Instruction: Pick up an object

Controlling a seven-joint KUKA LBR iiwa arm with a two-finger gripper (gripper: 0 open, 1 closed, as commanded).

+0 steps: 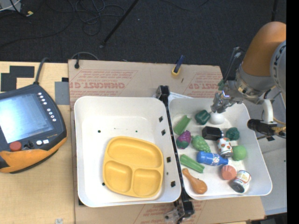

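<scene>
Camera view: yellow tray [133, 166] in left bin [88, 125].

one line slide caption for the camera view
KUKA arm's gripper hovers over the right bin of small toy items; a yellow divided tray lies in the left bin.

Single fixed camera, high above the bench, angled down. Left bin [88, 125] sits center-frame; right bin [261, 181] just beside it toward frame right. Mid-distance: both bins whole in view, dark floor beyond, pendant [28, 125] left of them.
</scene>
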